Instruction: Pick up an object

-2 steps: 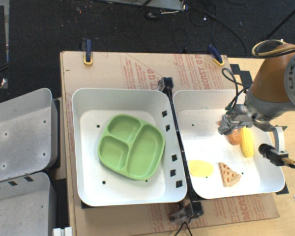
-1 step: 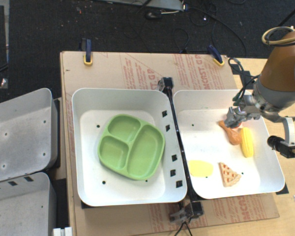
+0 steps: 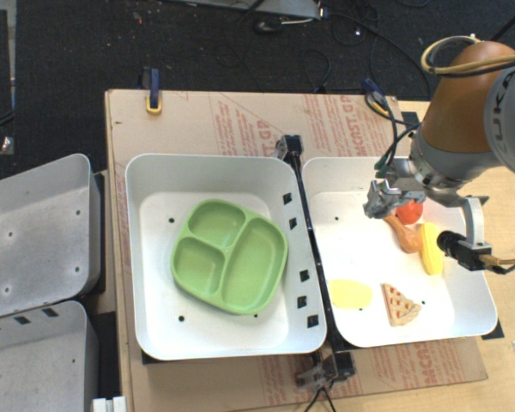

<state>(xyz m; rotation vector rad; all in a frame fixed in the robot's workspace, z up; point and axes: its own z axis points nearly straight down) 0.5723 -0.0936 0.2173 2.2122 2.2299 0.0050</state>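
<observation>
My gripper (image 3: 384,202) hangs over the upper middle of the right bin (image 3: 348,230), seen from above. Just right of it lie an orange-red toy piece (image 3: 407,227) and a yellow block (image 3: 431,248), side by side. The orange piece touches or sits partly under the gripper's body. Nearer the bin's front lie a flat yellow disc (image 3: 350,293) and a waffle-patterned wedge (image 3: 401,305). The arm's orange band (image 3: 463,101) rises at the upper right.
The left bin (image 3: 150,230) holds a green three-compartment plate (image 3: 230,255). A black divider with clips (image 3: 305,256) runs between the bins. White trays (image 3: 34,230) lie off the bench at the left. Cables hang beside the arm's wrist.
</observation>
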